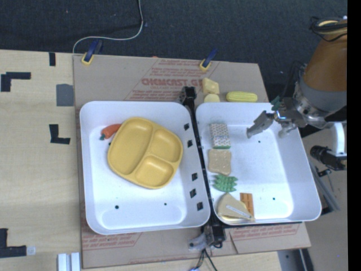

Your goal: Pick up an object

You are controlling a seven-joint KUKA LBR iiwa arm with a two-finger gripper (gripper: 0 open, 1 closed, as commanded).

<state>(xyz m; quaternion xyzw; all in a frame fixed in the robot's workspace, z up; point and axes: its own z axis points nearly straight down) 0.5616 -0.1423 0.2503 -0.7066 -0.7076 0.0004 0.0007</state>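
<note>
My gripper (268, 130) hangs over the upper right part of the right bin (282, 168), fingers spread open with nothing between them. Along that bin's left side lie a speckled block (219, 134), a tan bread slice (219, 162), a green leafy piece (225, 182), a pale cheese wedge (232, 208) and an orange cracker (246, 203). The speckled block is the nearest of these, a short way left of the gripper. In the left bin (141, 213) a yellow divided plate (145, 151) sits next to an orange carrot (110, 130).
Behind the bins, on the cardboard, lie a yellow chunk (210, 86), a pale round piece (211, 99) and a corn cob (241, 96). Black clips (194, 176) run down the seam between the bins. The arm's body (327, 78) stands at the right.
</note>
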